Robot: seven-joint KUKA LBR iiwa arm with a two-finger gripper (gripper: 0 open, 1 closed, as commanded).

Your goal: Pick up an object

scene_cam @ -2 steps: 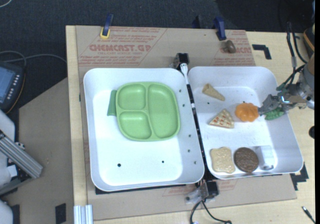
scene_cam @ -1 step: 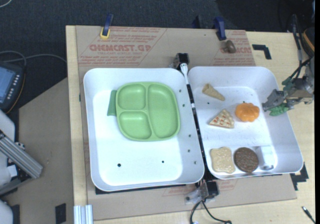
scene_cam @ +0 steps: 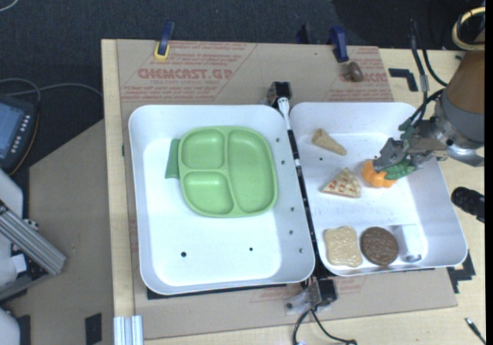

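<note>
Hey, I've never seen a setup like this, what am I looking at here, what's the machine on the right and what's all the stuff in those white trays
One camera looks down at a slant on a bench with two shallow white bins. The left bin holds a green divided plate. The right bin holds toy food: a cheese wedge, a pizza slice, a pale cracker, a brown cookie and an orange toy with green leaves. The machine reaching in from the right is a robot arm. Its gripper sits right at the orange toy; I can't tell whether it actually holds it.
</note>
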